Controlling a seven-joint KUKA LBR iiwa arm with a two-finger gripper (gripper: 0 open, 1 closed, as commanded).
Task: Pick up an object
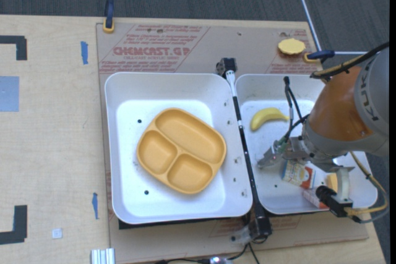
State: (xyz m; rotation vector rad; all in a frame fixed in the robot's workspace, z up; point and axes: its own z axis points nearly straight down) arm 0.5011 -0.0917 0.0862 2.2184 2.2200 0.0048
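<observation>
Your gripper (272,156) is hanging low in the right white bin (272,86), jaw state indeterminable. The curved yellow banana (267,117) is lying beside the centre wall, open floor around it.

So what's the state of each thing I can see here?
Yellow divided plate: upright in the left bin, compartments bare.
Banana: lying unpeeled in the right bin.
Small carton: lying flat, under the arm.
Gripper: low over the right bin, beside the carton.
</observation>
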